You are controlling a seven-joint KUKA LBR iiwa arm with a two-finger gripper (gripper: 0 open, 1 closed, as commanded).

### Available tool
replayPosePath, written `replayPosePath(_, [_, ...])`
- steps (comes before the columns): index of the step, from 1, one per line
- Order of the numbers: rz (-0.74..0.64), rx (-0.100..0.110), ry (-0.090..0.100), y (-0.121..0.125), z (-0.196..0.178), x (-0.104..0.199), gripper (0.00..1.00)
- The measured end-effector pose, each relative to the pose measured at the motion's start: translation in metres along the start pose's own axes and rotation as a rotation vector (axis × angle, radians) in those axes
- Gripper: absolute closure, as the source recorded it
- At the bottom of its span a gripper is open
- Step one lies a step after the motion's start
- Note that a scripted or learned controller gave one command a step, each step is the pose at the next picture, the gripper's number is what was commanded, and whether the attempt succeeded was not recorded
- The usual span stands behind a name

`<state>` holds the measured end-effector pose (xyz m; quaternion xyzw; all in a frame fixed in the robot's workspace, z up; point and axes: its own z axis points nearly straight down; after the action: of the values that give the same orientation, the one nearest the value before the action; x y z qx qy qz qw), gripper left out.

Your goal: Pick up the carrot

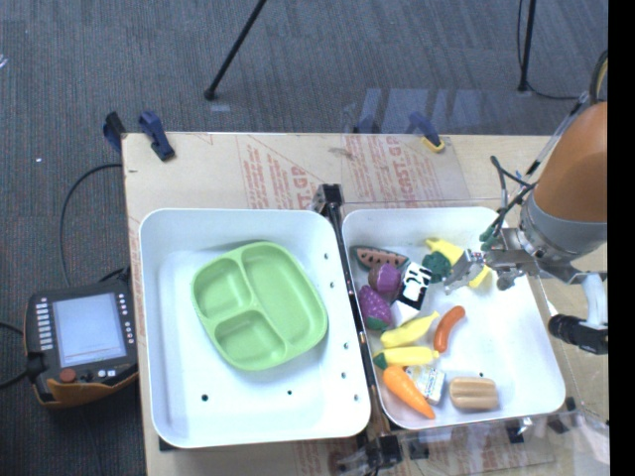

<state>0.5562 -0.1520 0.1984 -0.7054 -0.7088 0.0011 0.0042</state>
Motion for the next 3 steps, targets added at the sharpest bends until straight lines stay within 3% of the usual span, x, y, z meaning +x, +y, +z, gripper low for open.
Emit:
replayPosePath(1, [0.090,0.003,0.001,-0.075,0.000,0.050,0.00])
replayPosePath(2, [0.157,-0.021,0.003,-0.074,0.084,0.059,0.00])
replayPosePath(3, [0.447,-0.010,0.002,-0.077,0.110,0.067,0.00])
